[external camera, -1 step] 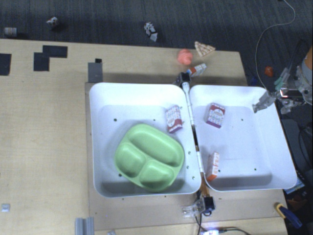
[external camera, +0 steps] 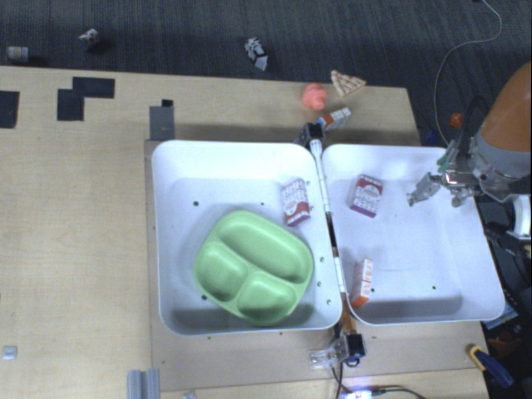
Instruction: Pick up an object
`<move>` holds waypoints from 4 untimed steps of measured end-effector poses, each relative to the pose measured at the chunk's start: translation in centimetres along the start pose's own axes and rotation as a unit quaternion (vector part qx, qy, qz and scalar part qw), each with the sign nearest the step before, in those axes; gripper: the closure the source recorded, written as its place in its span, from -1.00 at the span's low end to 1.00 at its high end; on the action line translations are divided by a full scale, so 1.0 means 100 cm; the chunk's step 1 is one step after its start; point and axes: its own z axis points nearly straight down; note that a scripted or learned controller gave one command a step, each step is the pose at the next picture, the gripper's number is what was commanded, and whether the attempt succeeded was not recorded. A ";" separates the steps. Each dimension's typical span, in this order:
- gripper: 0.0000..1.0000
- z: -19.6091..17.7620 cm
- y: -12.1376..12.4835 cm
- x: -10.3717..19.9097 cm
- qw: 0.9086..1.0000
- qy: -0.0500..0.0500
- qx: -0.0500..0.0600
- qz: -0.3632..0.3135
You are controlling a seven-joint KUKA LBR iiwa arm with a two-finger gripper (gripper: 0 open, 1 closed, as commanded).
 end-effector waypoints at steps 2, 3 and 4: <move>-1.00 -0.033 0.067 0.040 1.000 -0.001 -0.004 -0.002; -1.00 0.046 0.068 0.068 1.000 -0.001 -0.006 -0.002; 1.00 0.034 0.070 0.070 1.000 -0.001 -0.009 -0.004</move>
